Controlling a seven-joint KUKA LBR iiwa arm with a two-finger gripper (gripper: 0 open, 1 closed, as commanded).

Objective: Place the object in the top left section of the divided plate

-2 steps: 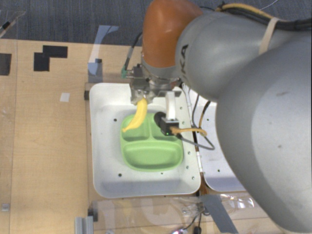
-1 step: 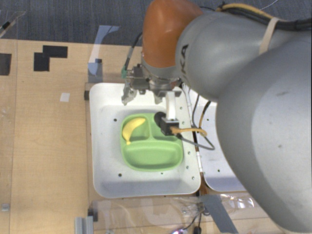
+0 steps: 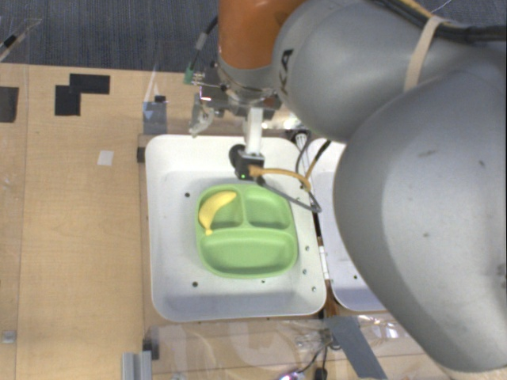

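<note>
Squarely in top-left of green plate [image 3: 247, 250], banana [image 3: 215, 209]; bare bin [image 3: 171, 275] around; hand [image 3: 207, 112] past far rim, state unclear.

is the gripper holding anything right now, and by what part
Nothing is seen held. The banana lies in the top left section of the green divided plate, apart from the gripper.

A pale wooden bench [image 3: 71, 244] carries two white bins. The left bin [image 3: 161, 244] sits just beside the right bin [image 3: 341, 290].
</note>
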